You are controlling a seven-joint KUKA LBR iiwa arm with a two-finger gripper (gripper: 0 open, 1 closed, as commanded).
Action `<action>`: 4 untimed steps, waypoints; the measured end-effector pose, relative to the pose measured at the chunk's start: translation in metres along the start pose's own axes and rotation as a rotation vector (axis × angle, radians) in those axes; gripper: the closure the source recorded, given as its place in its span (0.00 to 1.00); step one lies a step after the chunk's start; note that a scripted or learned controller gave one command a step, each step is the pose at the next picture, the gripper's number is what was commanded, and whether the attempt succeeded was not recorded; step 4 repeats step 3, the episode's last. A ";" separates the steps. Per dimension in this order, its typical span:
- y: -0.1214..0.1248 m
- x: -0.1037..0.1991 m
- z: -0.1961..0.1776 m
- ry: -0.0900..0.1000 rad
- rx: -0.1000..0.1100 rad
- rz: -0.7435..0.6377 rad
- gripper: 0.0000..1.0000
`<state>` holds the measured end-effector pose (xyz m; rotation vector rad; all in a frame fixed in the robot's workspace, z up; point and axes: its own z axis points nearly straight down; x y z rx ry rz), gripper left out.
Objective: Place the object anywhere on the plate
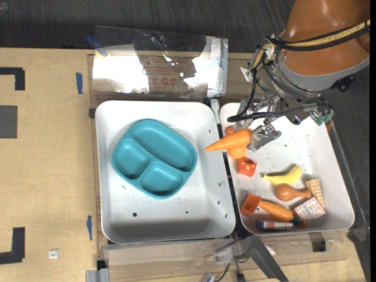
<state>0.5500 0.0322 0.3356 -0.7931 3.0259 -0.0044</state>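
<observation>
Above the divide between the two bins, field notes follow.

Claw: the claw (258, 135) hangs under the grey wrist and orange band, over the inner edge of the right bin (335, 157); its metal fingers are clenched on the thick end of the carrot (230, 141).

Carrot position: held at the claw, lifted, its body crossing the shared rims of the two bins; the tip reaches out over the right rim of the left bin (117, 216).

Carrot axis: long axis close to level across the view, slightly tilted; the pointed end faces away from the claw toward the plate, the blunt end sits at the fingers.

Plate: the teal plate (154, 156) with three compartments lies in the left bin, well to the far side of the carrot's tip from the claw, not touching the carrot.

Open room: bare white bin floor shows between the carrot tip and the plate's near edge, and all round the plate inside the left bin.

Edges: the raised rims of both bins run directly under the carrot; a clear plastic sheet (158, 66) lies on the desk (41, 157) beyond the left bin's back rim.

Clutter: on the claw's near side, in the right bin, sit an orange block (247, 167), a yellow banana (284, 175), and a heap of small toy foods (288, 207) by the front rim, all apart from the claw.
</observation>
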 end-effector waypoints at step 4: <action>0.106 0.000 0.122 0.005 -0.008 -0.326 0.00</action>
